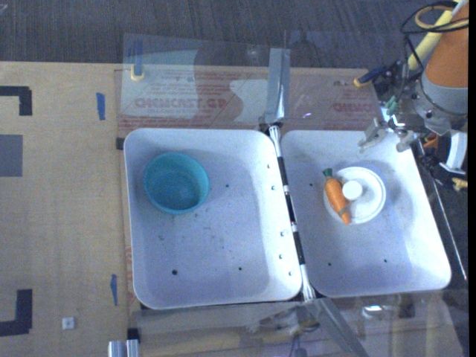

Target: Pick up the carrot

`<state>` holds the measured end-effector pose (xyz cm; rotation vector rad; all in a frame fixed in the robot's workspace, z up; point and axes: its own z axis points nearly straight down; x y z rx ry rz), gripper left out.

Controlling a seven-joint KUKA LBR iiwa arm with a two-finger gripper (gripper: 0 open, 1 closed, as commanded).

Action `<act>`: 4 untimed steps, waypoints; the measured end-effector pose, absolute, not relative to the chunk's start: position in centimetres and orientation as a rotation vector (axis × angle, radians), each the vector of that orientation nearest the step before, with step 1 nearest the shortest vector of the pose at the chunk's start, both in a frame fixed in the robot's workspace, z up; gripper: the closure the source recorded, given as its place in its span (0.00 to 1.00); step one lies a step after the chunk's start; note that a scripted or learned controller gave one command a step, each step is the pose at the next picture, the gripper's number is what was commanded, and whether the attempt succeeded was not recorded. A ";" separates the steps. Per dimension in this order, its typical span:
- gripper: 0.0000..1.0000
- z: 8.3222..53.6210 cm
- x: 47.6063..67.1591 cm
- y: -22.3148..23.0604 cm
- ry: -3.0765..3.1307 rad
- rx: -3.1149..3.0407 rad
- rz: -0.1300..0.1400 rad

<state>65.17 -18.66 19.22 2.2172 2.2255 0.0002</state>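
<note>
carrot [336, 197] on white plate [372, 207] in right bin [416, 266], pincer [387, 134] spread wide near rim, gripping nothing

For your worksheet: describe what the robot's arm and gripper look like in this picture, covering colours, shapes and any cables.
The arm enters at the upper right, with a broad orange band above a grey wrist section. Black cables loop around it, and a yellow tube-like part runs beside the top. The gripper is small, pale grey metal, with thin fingers splayed outward. A blue-and-yellow piece sits just left of the wrist.
</note>
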 end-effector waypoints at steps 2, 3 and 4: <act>0.00 9.7 60.9 -12.2 2.331 2.076 0.022; 1.00 10.6 60.9 -12.4 2.323 2.081 0.026; 1.00 18.4 61.5 -8.2 2.490 1.917 0.000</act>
